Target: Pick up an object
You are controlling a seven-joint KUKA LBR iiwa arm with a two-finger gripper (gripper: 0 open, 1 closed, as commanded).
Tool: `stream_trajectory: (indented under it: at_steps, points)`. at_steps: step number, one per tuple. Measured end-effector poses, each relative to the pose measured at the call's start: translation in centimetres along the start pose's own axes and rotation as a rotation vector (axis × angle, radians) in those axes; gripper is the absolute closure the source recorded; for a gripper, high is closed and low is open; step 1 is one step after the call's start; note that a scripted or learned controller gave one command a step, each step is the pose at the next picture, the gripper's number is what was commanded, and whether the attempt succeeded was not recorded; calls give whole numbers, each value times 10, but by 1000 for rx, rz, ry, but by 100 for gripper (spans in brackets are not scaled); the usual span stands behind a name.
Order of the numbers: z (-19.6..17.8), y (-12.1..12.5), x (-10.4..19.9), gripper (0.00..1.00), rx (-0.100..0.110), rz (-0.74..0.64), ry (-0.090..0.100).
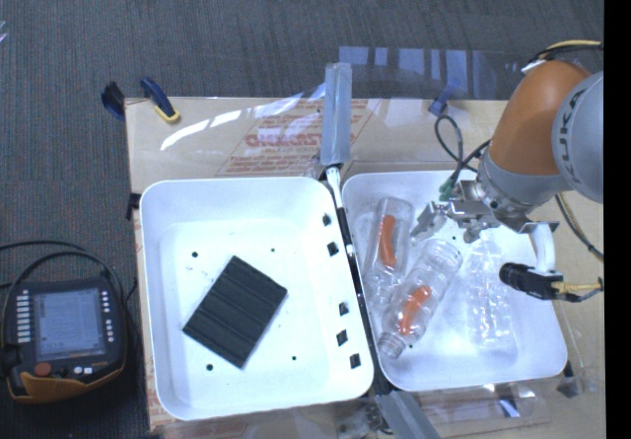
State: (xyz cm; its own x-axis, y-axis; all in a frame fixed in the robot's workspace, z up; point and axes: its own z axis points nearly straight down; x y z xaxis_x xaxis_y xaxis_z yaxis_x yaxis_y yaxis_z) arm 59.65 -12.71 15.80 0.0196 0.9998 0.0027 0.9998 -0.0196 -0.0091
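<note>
The right bin (552, 353) holds three clear plastic bottles. One bottle with an orange piece inside (387, 235) lies near the bin's left wall. A second with an orange piece (419, 294) lies slantwise in the middle. A crumpled clear bottle (488, 304) lies to the right. My gripper (449, 215) hangs low over the upper middle of this bin, just above the top end of the middle bottle. Nothing is visibly held. A black ribbed rectangular pad (235, 311) lies in the left bin (163, 230).
A raised divider (340, 230) with black clips separates the bins. A black and yellow fitting (532, 279) on the arm's cable juts over the right bin's right side. A teach pendant (64, 329) lies on the floor at left. Clamps (158, 102) sit at the bench's far left corner.
</note>
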Motion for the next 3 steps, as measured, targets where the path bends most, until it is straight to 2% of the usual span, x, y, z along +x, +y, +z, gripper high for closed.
stream_trajectory:
  at_steps: [1, 2, 3]
  points:
    - [33, 21, 35, 0, -45, 7, -1]
    - [40, 12, 43, 0, -80, -36, -9]
    - [42, 28, 51, 0, -63, -148, 1]
